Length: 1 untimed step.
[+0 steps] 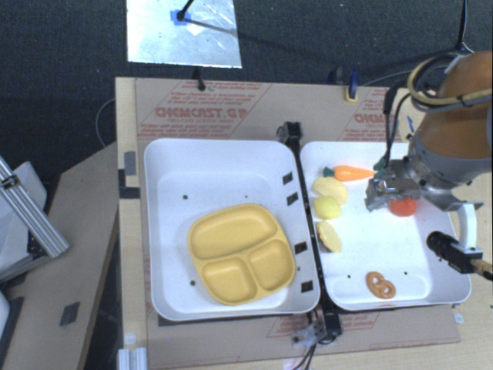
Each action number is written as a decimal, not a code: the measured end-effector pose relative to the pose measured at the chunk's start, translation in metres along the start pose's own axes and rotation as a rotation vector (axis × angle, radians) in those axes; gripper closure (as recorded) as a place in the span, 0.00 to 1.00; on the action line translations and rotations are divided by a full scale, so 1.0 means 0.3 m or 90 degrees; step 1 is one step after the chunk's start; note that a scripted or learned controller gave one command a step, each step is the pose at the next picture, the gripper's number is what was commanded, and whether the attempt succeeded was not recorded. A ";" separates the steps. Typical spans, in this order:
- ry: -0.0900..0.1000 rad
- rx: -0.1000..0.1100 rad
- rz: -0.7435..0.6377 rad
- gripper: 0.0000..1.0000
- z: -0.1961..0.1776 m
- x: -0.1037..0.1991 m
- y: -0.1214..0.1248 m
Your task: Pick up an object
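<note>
The right bin holds several toy foods: an orange carrot, a pale yellow piece, a yellow-green round fruit, a yellow wedge, a brown pretzel and a red round piece. My gripper hangs low over the bin's upper right part, right beside the red piece, which is partly hidden under it. The carrot's tip lies just left of the gripper.
The left bin holds a yellow three-compartment tray. A black divider runs between the bins. The grey arm with its orange band comes in from the right. A foil sheet lies beyond the bench.
</note>
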State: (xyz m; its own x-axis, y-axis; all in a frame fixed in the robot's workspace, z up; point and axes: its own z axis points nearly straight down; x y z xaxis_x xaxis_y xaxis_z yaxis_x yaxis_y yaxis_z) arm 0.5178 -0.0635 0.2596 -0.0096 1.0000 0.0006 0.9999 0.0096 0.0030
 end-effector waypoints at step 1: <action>0.000 0.000 0.000 1.00 0.001 0.146 0.040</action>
State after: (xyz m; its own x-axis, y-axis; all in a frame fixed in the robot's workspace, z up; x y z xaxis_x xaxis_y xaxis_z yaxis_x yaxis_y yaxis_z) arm 0.5294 -0.0195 0.2593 -0.0097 1.0000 0.0012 0.9999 0.0097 0.0026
